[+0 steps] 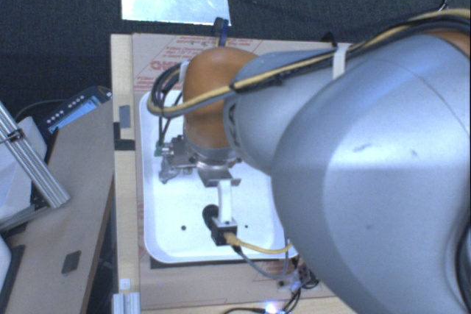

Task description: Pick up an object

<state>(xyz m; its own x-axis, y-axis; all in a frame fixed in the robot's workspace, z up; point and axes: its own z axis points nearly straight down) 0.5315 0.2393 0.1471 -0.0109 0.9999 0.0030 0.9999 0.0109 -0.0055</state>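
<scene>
Camera view, from overhead, had the gripper [202, 167] hanging low over the white bin [165, 235], tucked under the orange band [210, 95] of the wrist; whether it stood wide, narrow or closed on anything I could not tell, since the wrist covered its tip. The object to be picked was hidden from me, so which way it lay from the gripper, and how its long axis ran, I could not say; my guess was that it sat directly beneath the tool, if anywhere. The bare stretch of bin floor to the left and front carried two dark specks [184, 226], too small to name; the grey arm [353, 158] blanketed everything to the right. The bin rested on a cardboard sheet [184, 51] printed in red.
</scene>
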